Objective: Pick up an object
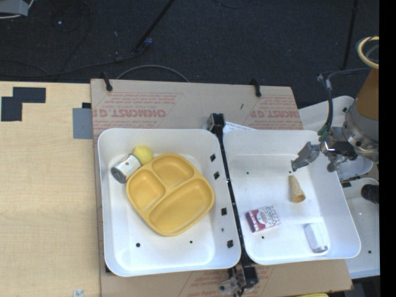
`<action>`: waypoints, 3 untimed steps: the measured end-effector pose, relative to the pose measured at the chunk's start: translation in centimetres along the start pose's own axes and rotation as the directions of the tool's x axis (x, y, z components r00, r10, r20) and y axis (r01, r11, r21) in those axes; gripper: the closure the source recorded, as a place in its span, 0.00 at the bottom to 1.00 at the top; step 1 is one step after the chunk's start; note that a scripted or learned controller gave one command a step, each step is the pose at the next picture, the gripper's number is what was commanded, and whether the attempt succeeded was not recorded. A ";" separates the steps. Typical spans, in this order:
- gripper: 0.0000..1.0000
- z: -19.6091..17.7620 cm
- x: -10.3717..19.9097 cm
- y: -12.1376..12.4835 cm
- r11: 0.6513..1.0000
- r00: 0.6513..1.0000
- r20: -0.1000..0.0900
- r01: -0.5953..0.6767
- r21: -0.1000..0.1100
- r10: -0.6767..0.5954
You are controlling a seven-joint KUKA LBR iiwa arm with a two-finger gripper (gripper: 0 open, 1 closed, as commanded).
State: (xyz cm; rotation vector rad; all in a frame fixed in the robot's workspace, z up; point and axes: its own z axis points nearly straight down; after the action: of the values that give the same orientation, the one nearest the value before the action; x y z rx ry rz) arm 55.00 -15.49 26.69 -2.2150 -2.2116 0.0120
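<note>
My gripper (322, 158) hangs over the far right part of the right bin (272, 142), its two fingers spread open with nothing between them. A tan cone (296, 188) lies just below and left of it. Closer to the front of that bin lie a red and white packet (263, 218) and a small grey tube (315, 237). The left bin (117, 240) holds a yellow divided plate (170, 193), a small yellow ball (143, 154) and a grey and white can (125, 167) beside the plate's far left edge.
A black divider (226, 190) runs between the two bins. Both bins rest on a cardboard sheet (185, 107). A light wooden benchtop (43, 190) spreads to the left. The arm's orange band (369, 91) stands at the right edge.
</note>
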 end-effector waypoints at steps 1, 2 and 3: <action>0.00 -0.5 0.0 0.2 1.000 1.000 0.002 0.002 -0.010 -0.002; 0.00 4.1 -0.5 -0.4 1.000 1.000 0.001 0.001 -0.006 -0.001; 0.00 8.6 -0.6 0.1 1.000 1.000 0.001 0.001 -0.006 -0.001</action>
State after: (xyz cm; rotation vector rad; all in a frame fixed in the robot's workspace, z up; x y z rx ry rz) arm 54.97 -16.05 18.10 -2.2170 -2.2162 0.0063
